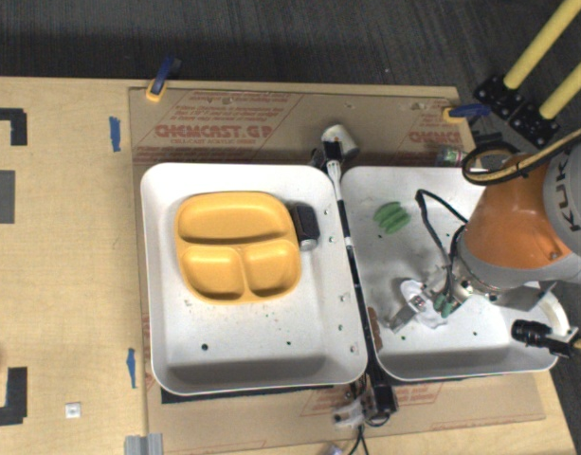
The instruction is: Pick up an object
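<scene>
In the right bin (480, 354), my gripper (428, 301) is down near the floor of the bin, left of centre. It stands over a small whitish, glossy object (413, 297) that I cannot make out clearly. A bit of green (447, 303) peeks out beside the wrist. A green ribbed object (392, 217) lies apart from the gripper toward the back of the same bin. The left bin (167, 330) holds a yellow divided plate (239, 244) with a small black object (304, 224) touching its right edge.
The orange wrist band (513, 227) and a black cable (437, 211) hang over the right bin's right half. Between the bins runs a narrow rim (352, 263). Yellow bars (553, 36) stand at the back right, outside the bins.
</scene>
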